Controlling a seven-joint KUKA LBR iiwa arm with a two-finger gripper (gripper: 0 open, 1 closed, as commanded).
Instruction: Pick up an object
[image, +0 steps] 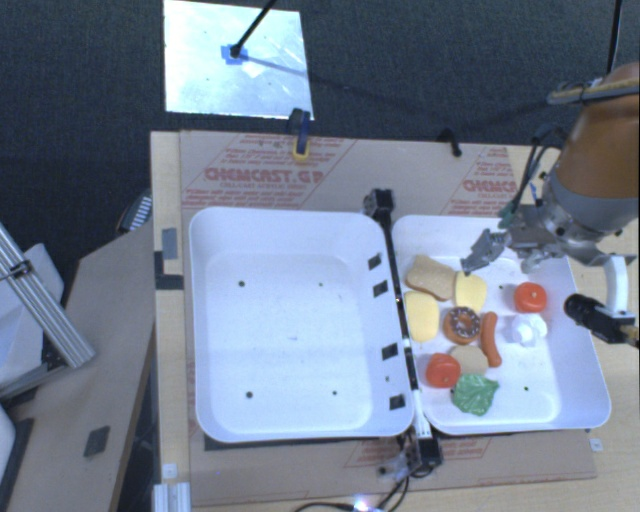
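two-finger metal gripper (500, 245) poised above far part of right shallow white bin (580, 400), fingers spread, gripping nothing. tan bread-slice toy (432, 277) just left below, small glazed brown doughnut (462, 324) nearer. pick not yet begun; descent, closure, lift all left.

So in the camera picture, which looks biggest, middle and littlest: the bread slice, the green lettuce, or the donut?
1. bread slice, biggest
2. green lettuce, a bit smaller
3. donut, littlest

Bread and lettuce look close, so that order is unsure.
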